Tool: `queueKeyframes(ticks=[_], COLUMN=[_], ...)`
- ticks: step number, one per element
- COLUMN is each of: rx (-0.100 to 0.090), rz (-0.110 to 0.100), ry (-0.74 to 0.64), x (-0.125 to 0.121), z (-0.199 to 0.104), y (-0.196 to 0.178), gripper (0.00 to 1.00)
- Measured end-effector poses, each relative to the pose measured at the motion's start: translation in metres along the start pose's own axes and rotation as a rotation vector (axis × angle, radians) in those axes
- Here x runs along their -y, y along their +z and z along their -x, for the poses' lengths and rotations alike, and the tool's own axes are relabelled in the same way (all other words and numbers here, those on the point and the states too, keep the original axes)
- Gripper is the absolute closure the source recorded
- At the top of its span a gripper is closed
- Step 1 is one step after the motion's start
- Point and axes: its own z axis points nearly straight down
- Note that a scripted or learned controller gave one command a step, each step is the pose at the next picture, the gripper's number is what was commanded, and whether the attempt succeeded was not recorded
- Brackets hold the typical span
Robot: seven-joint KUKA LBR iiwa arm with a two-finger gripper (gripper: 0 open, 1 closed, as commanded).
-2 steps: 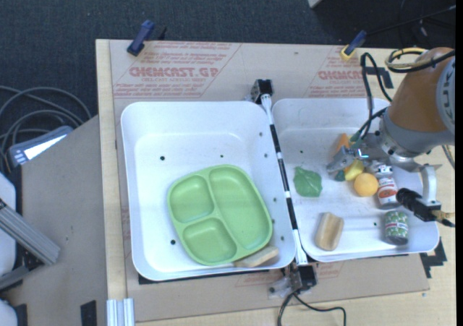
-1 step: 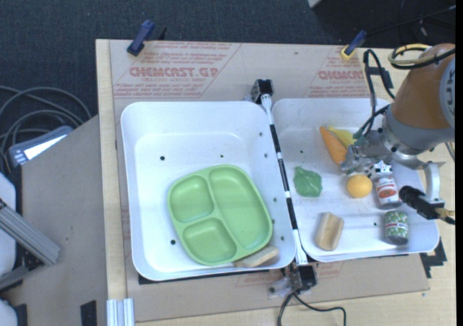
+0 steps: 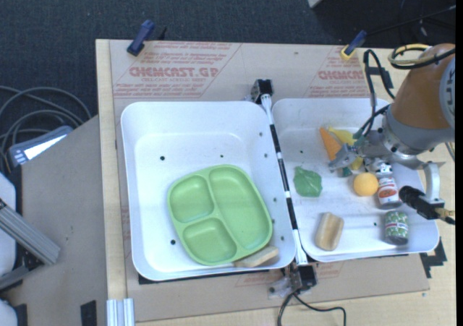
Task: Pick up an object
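We are looking down on the table (image 3: 181,71), where two white bins are sitting side by side. The left bin (image 3: 145,129) is holding a green divided plate (image 3: 219,213), with a tan block (image 3: 257,259) lying at its near edge. In the right bin (image 3: 304,118) the arm (image 3: 427,100) is reaching in from the right, and its claw (image 3: 347,160) is hanging low beside an orange carrot-like piece (image 3: 330,142); we cannot tell its state. Nearer us, a green leafy piece (image 3: 308,182) is lying left of a yellow-orange ball (image 3: 366,184). A small bottle (image 3: 388,189) is standing just right of the ball, a green can (image 3: 395,226) nearer, and a bread-like piece (image 3: 328,231) at the near left.
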Motion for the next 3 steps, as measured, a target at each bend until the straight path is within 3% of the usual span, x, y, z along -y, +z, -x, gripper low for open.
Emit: queueKeyframes(ticks=[1,2,3], rx=[0.0,0.002,-0.001], rz=[0.002,0.005,-0.001], ry=[-0.001,-0.001,-0.002], x=[-0.033,-0.033,0.018], z=[-0.04,-0.04,-0.124], y=[0.026,0.016,-0.074], gripper=[0.0,1.0,1.0])
